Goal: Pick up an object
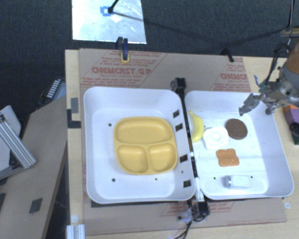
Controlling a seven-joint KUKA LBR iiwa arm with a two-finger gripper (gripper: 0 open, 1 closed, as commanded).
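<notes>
Since the view looks down at a slant, nearest to the camera in the right bin (284,183) is a small white-and-grey block (237,181), lying flat near the bin's 6 o'clock edge. Just past it toward 12 o'clock sits an orange toast-like piece (227,157), flat, apart from the block. Next up, a white round piece (216,137) near bin centre, with a yellow banana (196,126) touching or just beside it at its 9 o'clock, against the divider between bins. At 2 o'clock from the white round piece lies a brown disc (236,128), close but whether touching I can't tell. In the left bin (97,133) a yellow three-compartment tray (143,144) sits flat near centre, two small compartments on the near side, one wide one on the far side. My gripper (257,104) hangs over the right bin's far right corner, at about 1 o'clock from the brown disc and apart from it; my fingers look spread, with nothing between them. My grey arm (295,68) comes in from 3 o'clock. Both bins rest on a cardboard sheet (139,66) with red print, and beyond it at 12 o'clock a shiny square panel (108,14) lies on dark carpet (30,29).
</notes>
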